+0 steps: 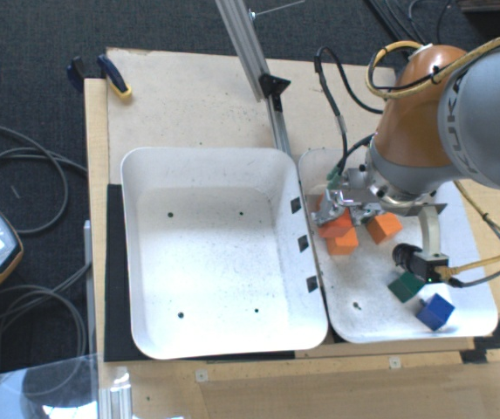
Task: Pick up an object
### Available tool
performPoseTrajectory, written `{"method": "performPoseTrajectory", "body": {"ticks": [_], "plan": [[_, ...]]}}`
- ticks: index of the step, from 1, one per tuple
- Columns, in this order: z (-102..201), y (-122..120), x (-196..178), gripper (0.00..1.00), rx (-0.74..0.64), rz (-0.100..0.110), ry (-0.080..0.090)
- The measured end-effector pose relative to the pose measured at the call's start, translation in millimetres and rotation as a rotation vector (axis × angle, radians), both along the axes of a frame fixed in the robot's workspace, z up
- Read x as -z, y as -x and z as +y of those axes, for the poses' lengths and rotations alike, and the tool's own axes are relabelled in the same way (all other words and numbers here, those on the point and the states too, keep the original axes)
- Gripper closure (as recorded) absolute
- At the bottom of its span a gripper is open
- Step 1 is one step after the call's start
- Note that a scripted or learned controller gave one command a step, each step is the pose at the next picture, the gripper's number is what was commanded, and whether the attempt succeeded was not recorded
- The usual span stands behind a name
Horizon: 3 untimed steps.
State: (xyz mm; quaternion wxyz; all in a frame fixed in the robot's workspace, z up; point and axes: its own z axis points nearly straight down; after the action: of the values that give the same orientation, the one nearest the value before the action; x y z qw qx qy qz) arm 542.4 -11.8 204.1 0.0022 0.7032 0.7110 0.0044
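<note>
White speckled bin [199, 234] (shallow); orange blocks [343, 236].

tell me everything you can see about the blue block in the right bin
The blue block is a small solid-looking cube, plain saturated blue, likely painted wood or plastic. It sits on the floor of the right bin near its front right corner, turned at an angle so a lighter top face and two darker sides show. A green block lies just up and left of it, close or perhaps touching at a corner. The gripper is well away from it.
</note>
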Motion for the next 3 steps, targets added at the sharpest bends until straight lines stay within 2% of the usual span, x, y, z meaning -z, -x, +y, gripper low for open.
{"method": "performPoseTrajectory", "body": {"ticks": [1,2,3], "plan": [[58,58,5,1.0,0.004,0.016,-0.001],[9,24,5,1.0,0.015,0.008,0.005],[-21,27,5,1.0,0.015,0.011,0.004]]}}
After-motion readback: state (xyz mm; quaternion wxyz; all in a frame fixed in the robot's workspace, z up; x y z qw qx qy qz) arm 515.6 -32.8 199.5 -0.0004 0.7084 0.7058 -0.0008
